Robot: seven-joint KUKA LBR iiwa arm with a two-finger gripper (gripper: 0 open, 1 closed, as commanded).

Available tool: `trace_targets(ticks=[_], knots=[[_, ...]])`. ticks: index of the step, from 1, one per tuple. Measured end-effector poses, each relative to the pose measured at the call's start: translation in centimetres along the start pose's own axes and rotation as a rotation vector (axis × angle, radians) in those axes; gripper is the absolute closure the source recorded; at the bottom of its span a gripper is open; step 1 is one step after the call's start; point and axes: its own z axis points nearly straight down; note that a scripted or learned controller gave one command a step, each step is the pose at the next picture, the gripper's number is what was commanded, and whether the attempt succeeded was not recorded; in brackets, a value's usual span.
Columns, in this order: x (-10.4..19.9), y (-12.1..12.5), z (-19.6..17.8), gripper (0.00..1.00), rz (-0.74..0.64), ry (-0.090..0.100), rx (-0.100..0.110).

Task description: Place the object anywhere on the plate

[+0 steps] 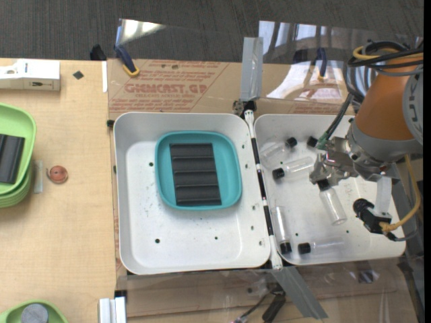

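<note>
A teal plate (pixel 199 170) with a dark ridged centre lies in the left bin (pixel 135 234), toward its back. Several clear tubes with black caps lie scattered in the right bin (pixel 377 244). My gripper (pixel 322 178) hangs low over the middle of that bin, at the end of the grey and orange arm (pixel 384 120). One tube (pixel 294 169) lies just to the gripper's left and another tube (pixel 333 206) lies just below it in the view. The wrist hides whether anything is in the gripper.
More tubes lie along the right bin's left wall (pixel 281 225) and near its front edge (pixel 323 247). Two small black caps (pixel 291 142) sit near its back. A ridge (pixel 259 180) divides the bins. Green dishes (pixel 13 157) stand far left on the bench.
</note>
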Motion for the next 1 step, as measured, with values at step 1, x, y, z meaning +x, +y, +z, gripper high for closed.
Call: trace_targets(ticks=[1], knots=[[7.84,-0.11,-4.87,1.0,-0.166,0.0,0.0]])
